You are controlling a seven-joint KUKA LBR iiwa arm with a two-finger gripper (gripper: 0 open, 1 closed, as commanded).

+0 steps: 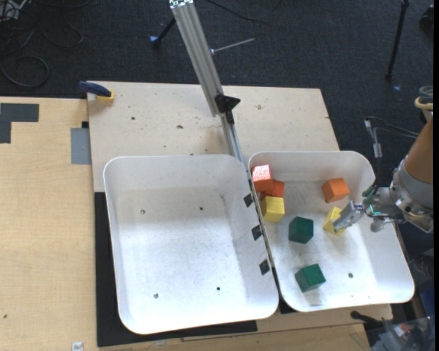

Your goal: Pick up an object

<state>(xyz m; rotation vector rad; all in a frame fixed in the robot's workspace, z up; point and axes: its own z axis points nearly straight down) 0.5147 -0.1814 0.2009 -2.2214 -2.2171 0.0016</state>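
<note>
Here pincer (345,220) touching small yellow block (332,219), block tilted diagonally.

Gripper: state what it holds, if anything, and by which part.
The gripper sits against the small yellow block in the right bin; whether the block is between its fingers cannot be told.

The two bins (132,174) look like smooth, slightly shiny white plastic, the counter (36,218) is pale matt wood, the slanted bar (201,57) is dull grey metal, and the floor (314,35) looks like rough dark carpet.
</note>
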